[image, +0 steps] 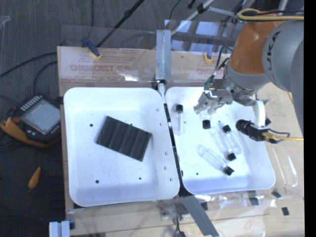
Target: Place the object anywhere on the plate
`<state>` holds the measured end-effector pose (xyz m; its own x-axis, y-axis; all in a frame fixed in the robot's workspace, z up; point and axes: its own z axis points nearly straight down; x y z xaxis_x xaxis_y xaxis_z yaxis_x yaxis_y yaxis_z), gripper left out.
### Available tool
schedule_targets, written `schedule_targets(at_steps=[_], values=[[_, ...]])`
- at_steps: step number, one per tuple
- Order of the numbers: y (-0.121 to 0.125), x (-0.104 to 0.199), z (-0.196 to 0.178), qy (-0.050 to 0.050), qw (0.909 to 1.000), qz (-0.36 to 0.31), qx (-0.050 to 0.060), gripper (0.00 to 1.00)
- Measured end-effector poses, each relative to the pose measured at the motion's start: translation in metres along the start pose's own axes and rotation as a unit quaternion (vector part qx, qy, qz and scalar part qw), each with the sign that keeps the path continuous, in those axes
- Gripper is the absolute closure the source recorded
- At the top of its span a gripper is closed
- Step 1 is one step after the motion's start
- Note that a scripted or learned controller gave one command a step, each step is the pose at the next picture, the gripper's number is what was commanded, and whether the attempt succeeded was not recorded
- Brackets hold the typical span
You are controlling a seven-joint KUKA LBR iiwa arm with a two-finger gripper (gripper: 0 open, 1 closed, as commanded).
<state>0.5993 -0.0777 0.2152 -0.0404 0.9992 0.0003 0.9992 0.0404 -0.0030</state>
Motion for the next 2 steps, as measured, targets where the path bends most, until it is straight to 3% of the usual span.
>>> schedule_targets(at_steps=[1, 2], values=[[0.012, 0.066, 0.034, 0.0, 1.0, -0.005, 0.001, 1.0], [0.011, 0.156, -0.028, -0.001, 0.9903, -0.139, 0.0, 1.0]])
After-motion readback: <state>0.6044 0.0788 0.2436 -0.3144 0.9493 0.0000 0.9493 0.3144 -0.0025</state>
